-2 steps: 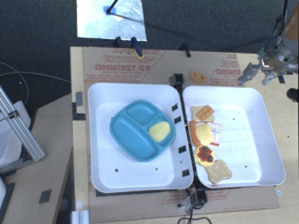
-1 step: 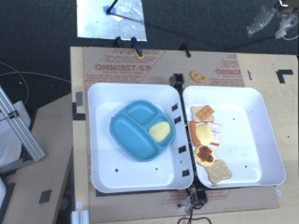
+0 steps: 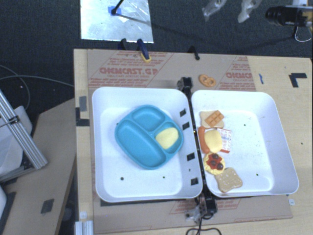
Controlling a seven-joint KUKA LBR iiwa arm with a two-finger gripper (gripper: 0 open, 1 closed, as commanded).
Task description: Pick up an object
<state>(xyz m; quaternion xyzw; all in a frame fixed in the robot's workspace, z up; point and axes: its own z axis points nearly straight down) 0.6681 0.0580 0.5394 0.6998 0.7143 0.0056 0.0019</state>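
Toy food (image 3: 215,143) hugs the right bin's (image 3: 274,131) left wall; end effector (image 3: 230,6) spread wide, empty.

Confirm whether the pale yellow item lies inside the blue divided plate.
Yes, the pale yellow item rests in a compartment of the blue divided plate.

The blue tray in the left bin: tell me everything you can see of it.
The blue tray looks like smooth plastic, with rounded corners and three compartments. It lies flat, turned at an angle, near the middle of the left bin. A pale yellow piece sits in its right compartment; the other two hold nothing. The gripper is far from it.
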